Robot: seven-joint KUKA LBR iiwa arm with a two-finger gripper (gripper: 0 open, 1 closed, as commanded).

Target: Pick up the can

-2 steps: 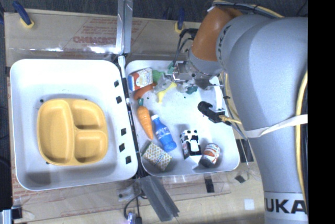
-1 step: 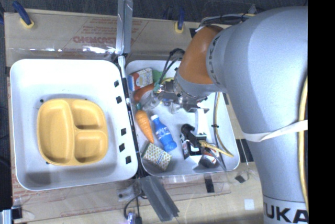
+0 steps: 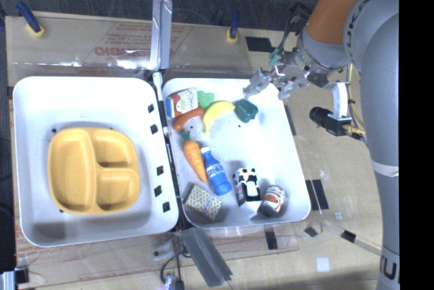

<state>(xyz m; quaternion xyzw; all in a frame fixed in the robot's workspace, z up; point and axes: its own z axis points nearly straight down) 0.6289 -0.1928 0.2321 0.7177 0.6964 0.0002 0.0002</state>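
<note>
Bench under the fixed camera bears two white bins side by side; left bin [image 3: 27, 146] holds a yellow divided tray [image 3: 93, 170]; right bin [image 3: 288, 146] holds the clutter. Can [image 3: 273, 200] lies on its side at the near right corner of the right bin, just beside a black-and-white toy [image 3: 247, 185], with a blue bottle [image 3: 216, 173] and carrot [image 3: 194, 157] further left; gripper [image 3: 270, 83] hovers over the far right rim, well apart from the can, nothing between its tips; whether they stand apart, cannot tell. Judgement: approach from above, straddle the can across its round body, keep clear of the toy and bin wall; descend fully before closing, since a lying can may roll.
</note>
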